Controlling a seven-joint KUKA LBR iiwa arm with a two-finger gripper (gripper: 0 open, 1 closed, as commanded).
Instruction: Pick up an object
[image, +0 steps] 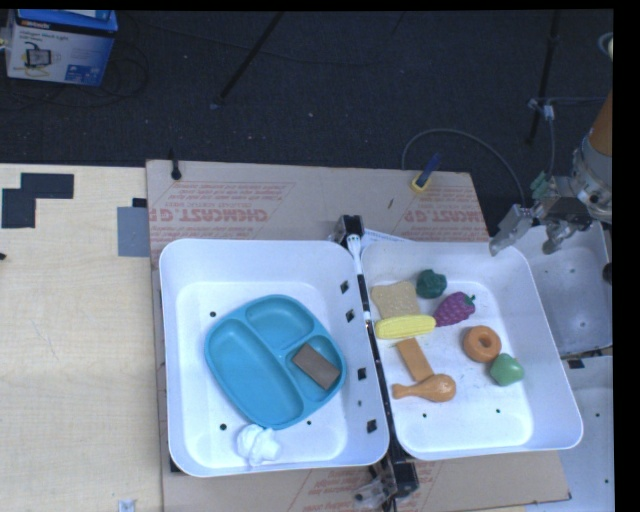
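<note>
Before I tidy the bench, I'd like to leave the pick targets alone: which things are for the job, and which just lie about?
For the job:
gripper
corn
doughnut
grapes
drumstick
green pepper

Lying about:
blue box
cardboard sheet

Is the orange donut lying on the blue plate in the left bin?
No, the orange donut lies in the right bin, beside the green toy; the blue plate is in the left bin.
</note>
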